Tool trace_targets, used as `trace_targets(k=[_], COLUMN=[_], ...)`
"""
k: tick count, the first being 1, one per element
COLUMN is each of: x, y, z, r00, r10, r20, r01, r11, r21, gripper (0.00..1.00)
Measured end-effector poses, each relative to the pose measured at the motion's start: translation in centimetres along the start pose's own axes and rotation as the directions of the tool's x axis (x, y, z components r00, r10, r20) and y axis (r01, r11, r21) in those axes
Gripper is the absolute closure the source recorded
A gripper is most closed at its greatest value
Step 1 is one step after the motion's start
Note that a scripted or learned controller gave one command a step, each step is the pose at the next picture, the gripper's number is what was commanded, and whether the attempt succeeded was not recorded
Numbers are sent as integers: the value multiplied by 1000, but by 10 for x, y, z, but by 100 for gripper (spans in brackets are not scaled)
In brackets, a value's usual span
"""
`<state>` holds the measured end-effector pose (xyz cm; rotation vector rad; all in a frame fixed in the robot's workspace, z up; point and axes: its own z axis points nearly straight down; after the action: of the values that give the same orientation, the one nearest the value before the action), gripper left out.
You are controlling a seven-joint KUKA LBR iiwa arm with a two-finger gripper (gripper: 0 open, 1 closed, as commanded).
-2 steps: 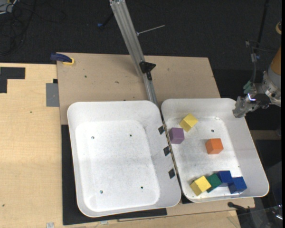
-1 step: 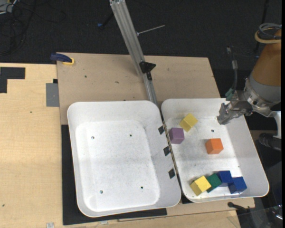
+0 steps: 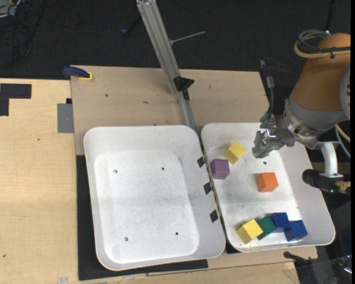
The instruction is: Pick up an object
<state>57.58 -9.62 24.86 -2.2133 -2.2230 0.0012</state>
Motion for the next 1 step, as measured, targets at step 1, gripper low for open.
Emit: trace_targets(k=[1], x=[41], y=[-15], z=[2], r00=[1000], r10=[1], r20=[0], r01=[-1], r11=[1000], r21=[1], gripper=[100])
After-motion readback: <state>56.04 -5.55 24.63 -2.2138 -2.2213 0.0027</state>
